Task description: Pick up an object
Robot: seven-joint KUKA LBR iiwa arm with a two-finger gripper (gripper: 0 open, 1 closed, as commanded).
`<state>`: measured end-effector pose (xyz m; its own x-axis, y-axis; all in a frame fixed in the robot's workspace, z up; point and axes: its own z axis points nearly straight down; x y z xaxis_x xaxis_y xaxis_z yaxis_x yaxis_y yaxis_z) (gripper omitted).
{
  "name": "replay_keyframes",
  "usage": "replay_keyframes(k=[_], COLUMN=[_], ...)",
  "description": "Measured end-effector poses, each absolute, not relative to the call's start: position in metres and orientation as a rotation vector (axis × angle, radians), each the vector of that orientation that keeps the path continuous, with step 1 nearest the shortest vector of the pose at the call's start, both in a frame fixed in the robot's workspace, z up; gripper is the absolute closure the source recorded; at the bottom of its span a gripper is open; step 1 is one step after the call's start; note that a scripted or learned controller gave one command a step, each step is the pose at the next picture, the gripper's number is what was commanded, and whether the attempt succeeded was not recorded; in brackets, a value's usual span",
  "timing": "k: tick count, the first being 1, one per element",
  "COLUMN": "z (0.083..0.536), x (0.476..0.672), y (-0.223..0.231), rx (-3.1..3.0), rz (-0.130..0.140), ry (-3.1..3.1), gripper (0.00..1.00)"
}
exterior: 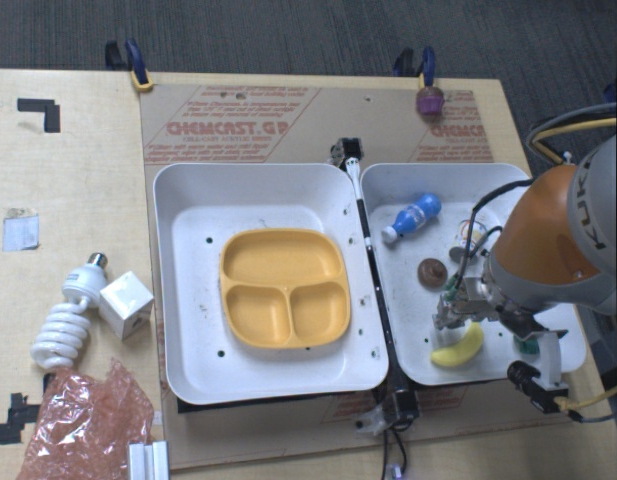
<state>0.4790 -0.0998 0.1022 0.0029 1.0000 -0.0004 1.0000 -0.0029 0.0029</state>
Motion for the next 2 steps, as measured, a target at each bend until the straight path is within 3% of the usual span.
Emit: replay_keyframes(k=[1,2], z=[0.1923,0.1923], x=[0.4785,0.4784], y=[-0.0301,-0.0301], rx=[2.219,2.218], rz=[0.001,0.001], ry=[2.221,2.222], gripper=[1.0,0.0])
